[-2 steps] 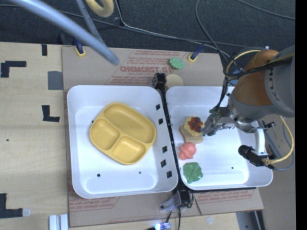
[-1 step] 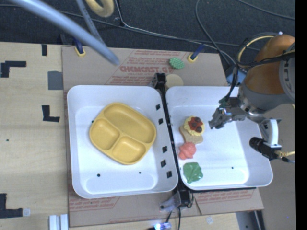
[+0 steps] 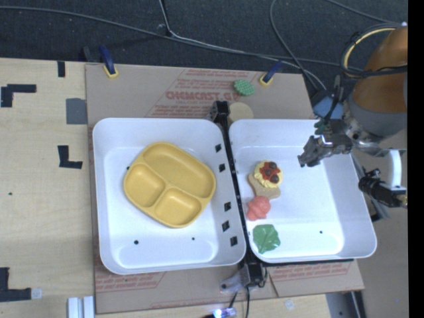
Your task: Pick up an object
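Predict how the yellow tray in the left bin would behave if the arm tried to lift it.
The tray looks like rigid moulded plastic, so it would probably stay stiff. It seems light, being shallow and thin-walled. It is broad and flat with three compartments, so a pinch on one rim may let it tilt or slip.

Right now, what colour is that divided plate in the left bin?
Yellow. The divided plate shows plainly in the camera view from above.

Two smooth glossy white plastic bins [image 3: 106, 197], yellow matt plastic divided plate [image 3: 169, 184], brown matt cardboard sheet [image 3: 185, 91] with red print, pale wood-grain table [image 3: 40, 211], dark rough carpet [image 3: 79, 12], soft-looking green toy leaf [image 3: 265, 238], grey arm [image 3: 377, 105] with shiny orange band
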You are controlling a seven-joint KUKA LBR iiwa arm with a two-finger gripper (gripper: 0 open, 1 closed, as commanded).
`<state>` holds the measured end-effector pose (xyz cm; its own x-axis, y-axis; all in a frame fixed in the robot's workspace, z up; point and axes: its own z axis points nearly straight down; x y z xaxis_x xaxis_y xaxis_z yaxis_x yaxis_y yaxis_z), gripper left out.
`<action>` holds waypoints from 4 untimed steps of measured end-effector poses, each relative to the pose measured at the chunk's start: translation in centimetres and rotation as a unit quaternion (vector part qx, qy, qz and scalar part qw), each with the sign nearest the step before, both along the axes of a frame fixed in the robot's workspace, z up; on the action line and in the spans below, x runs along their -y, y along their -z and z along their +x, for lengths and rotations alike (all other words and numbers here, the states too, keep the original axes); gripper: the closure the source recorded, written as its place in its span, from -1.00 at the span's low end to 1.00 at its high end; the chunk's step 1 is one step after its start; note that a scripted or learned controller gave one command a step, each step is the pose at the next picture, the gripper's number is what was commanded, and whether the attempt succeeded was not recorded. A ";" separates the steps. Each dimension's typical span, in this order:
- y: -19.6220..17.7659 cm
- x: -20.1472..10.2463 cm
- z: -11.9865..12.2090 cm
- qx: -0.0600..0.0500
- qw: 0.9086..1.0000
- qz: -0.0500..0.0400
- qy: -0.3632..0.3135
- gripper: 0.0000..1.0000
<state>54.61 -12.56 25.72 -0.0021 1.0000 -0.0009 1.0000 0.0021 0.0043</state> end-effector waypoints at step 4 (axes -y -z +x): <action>2.1 -20.2 6.6 -0.002 1.000 0.001 -0.002 1.00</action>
